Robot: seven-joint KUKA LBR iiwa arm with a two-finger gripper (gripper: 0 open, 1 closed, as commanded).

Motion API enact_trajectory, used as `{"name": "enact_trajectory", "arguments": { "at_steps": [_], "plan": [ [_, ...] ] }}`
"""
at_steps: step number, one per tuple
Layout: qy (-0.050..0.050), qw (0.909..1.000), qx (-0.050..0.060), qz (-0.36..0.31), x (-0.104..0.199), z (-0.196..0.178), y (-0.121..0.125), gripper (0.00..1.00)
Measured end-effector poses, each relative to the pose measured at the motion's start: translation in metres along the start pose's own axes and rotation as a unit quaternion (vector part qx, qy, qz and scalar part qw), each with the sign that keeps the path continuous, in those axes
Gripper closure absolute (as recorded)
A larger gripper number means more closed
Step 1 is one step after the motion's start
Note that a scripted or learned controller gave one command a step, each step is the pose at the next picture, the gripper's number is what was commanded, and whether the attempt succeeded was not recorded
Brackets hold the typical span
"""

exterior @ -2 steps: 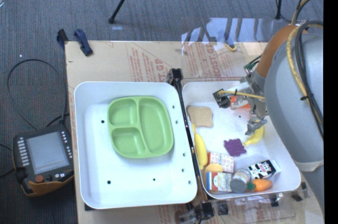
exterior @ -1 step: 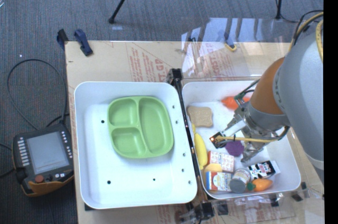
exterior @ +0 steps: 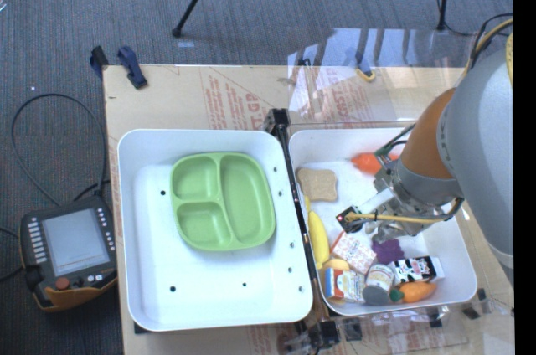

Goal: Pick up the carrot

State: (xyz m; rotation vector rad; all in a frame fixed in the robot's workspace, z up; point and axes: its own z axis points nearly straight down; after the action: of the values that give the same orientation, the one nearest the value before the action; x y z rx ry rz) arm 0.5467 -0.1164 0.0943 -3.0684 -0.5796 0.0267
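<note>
Camera view: my claw [exterior: 378,221] hangs over right bin [exterior: 331,146]; open or closed, cannot tell. Carrot [exterior: 419,290] lies apart.

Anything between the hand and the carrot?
Yes. The carrot lies at the near edge of the right bin. Between it and the hand sit a purple toy and a black-and-white carton, the carton close beside the carrot.

Bright, even light; slight softness
</note>
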Motion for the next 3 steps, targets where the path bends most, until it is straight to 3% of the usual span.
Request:
{"name": "enact_trajectory", "arguments": {
  "at_steps": [1, 2, 3],
  "plan": [
    [0.000, 1.0000, 0.000, 0.001, 0.000, 0.000, 0.000, 0.00],
    [0.004, 0.9991, -0.007, -0.042, 0.069, 0.006, 0.043, 0.00],
    [0.004, 0.9985, -0.006, 0.054, 0.073, 0.005, 0.052, 0.00]
  ]
}}
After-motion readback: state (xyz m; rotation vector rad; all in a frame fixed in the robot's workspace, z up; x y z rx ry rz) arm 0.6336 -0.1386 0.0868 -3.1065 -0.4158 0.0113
